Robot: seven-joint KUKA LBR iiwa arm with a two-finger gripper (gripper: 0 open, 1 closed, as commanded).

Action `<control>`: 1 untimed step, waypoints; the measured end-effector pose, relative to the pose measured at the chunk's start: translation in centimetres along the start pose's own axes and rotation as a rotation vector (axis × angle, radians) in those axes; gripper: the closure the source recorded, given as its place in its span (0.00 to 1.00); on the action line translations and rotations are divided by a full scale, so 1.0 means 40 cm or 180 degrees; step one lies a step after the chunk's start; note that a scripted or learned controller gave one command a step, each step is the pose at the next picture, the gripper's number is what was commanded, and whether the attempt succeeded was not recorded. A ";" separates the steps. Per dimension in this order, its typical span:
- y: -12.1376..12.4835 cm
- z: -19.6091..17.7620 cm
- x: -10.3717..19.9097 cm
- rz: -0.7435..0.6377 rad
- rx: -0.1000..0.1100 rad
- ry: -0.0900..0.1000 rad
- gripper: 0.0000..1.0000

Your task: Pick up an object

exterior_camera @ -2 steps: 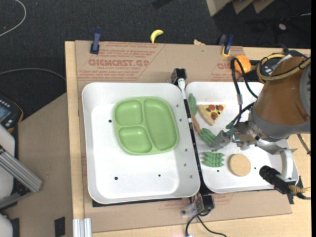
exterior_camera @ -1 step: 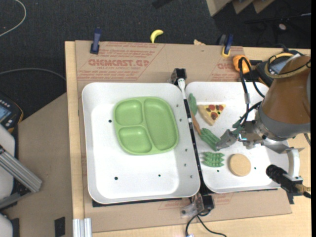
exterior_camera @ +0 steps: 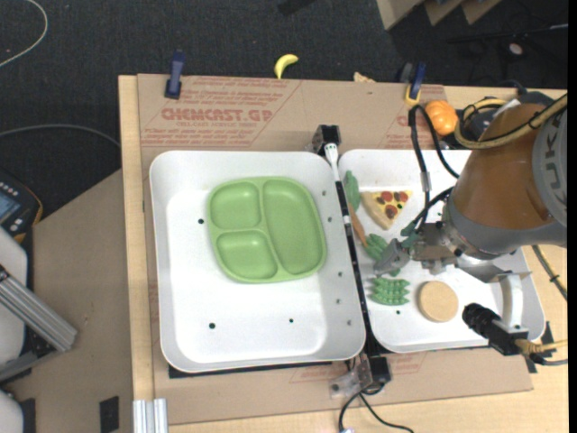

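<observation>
My gripper hangs low over the left middle of the right bin, at the end of the grey and orange arm. Just below it lies a green pea pod. A round tan cookie sits to the pod's right. A pizza slice lies above the gripper, toward the bin's back. A brown stick and a small green piece rest along the bin's left wall. Nothing shows held in the gripper.
The left bin holds a green divided plate. A small orange and a yellow banana sit at the back of the bench. Blue clamps grip the board's far edge. Cables run beside the arm.
</observation>
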State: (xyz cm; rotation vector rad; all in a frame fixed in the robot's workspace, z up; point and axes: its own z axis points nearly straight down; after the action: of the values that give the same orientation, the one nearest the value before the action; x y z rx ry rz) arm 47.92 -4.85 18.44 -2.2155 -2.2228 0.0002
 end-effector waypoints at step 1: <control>0.012 -0.268 0.130 -0.0016 -0.0048 -0.0001 0.00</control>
State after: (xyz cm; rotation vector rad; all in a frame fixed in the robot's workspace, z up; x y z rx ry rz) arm 48.41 0.31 29.18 -2.2177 -2.2358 -0.0164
